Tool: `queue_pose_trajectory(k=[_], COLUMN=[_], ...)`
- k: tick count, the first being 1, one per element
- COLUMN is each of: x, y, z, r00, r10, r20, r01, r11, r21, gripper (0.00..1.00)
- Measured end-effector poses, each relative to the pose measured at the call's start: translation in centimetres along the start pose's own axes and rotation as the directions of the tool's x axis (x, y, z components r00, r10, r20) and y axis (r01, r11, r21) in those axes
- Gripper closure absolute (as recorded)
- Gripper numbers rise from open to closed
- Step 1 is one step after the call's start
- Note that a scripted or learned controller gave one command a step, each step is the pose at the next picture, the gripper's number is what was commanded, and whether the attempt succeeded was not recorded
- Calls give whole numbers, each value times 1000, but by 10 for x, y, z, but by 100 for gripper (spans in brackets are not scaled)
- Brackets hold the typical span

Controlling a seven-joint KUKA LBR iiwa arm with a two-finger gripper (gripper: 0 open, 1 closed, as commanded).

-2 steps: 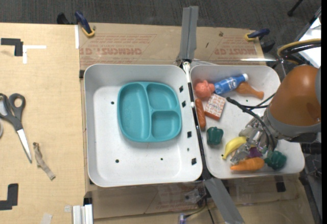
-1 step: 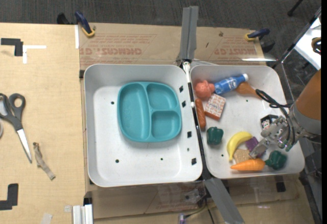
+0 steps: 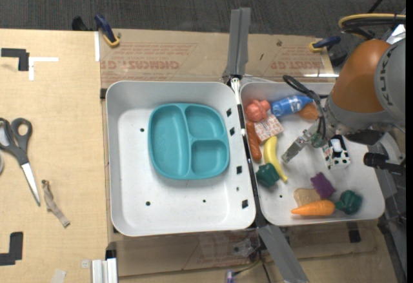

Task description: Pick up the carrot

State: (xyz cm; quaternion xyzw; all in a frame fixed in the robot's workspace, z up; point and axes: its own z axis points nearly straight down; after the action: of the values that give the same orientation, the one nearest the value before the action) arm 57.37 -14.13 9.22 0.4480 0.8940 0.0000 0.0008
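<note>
Nothing is done yet: the carrot (image 3: 313, 209) lies untouched along the front edge of the right bin (image 3: 368, 211), near its front right corner. My gripper (image 3: 293, 150) hangs mid-bin with fingers spread and empty (just beside the banana (image 3: 271, 154)); reaching, closing and lifting all remain.

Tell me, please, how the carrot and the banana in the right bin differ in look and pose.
The carrot is orange and tapers straight to a point; the banana is yellow and gently curved. The carrot lies crosswise along the right bin's near edge, while the banana runs front to back close to its left wall. The carrot touches a slice of bread; the banana touches a green pepper. Both lie flat in the same bin, away from the pincer.
</note>
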Motion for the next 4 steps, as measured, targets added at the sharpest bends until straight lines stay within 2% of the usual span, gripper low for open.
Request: queue_pose_trajectory(k=[1, 2, 3, 4], x=[-87, -2, -52, -82], y=[40, 14, 64, 45], z=[0, -2, 2, -32], r00=[985, 992, 877, 858], r10=[172, 124, 480, 513], r20=[1, 0, -1, 1], r01=[-172, -124, -480, -513], r11=[985, 992, 877, 858], r21=[3, 1, 11, 1], gripper=[0, 0, 0, 0])
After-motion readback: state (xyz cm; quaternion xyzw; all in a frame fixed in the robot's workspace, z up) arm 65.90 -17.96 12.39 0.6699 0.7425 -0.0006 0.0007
